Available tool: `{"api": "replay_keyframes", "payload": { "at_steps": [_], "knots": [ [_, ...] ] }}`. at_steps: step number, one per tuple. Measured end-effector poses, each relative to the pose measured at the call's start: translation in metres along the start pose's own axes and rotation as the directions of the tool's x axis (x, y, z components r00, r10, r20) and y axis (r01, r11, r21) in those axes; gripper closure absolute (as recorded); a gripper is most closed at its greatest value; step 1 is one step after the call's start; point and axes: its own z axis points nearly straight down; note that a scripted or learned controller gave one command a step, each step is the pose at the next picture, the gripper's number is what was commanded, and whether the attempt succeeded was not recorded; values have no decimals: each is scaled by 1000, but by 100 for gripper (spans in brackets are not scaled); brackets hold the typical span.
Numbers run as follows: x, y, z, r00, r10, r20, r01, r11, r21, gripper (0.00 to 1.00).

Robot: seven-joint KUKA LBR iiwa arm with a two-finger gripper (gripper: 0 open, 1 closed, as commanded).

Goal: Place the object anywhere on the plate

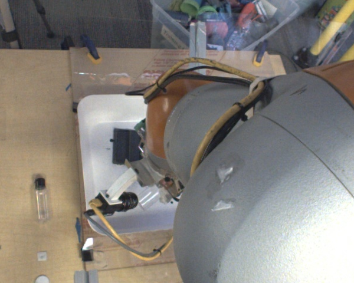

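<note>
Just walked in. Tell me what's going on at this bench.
A grey robot arm with an orange band is reaching from the right down into a white bin, and its bulk covers most of the bin. Its wrist hardware sits low near the bin's front, beside a black block lying on the bin floor. Whether the gripper has anything cannot be made out, and I cannot pick out a plate from here. A small vial lies on the bench to the left, outside the bin.
</note>
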Motion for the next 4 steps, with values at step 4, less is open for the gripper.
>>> {"api": "replay_keyframes", "payload": {
  "at_steps": [4],
  "knots": [
    [-29, 58, 24, 916, -401, 2, 401, 916, 1, 100]
  ]
}}
